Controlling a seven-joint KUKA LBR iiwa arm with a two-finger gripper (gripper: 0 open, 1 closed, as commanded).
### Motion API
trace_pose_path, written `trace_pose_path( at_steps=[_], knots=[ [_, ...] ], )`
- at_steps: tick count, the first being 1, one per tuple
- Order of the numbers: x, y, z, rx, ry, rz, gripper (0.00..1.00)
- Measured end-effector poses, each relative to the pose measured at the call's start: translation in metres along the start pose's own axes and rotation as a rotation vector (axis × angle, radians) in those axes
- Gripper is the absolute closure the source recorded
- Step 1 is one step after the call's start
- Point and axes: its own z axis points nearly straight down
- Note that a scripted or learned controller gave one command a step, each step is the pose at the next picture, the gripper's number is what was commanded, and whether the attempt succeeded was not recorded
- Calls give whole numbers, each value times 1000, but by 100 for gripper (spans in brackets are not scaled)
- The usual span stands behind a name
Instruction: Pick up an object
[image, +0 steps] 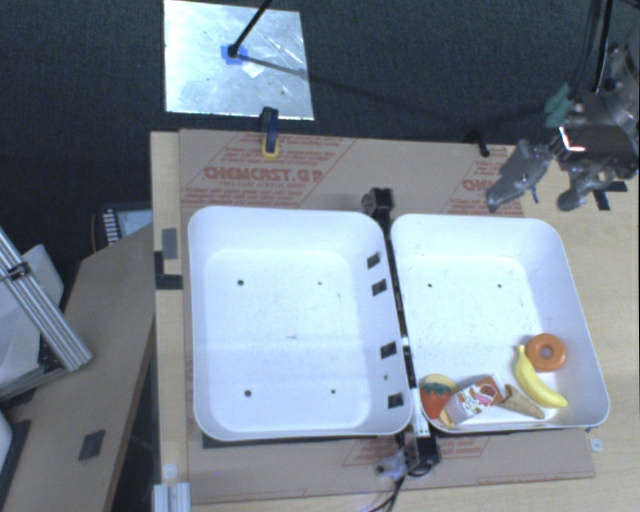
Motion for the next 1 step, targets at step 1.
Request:
trace_pose_path(
  at_steps=[1],
  knots=[
    [51,0,4,6,0,-1,0]
  ],
)
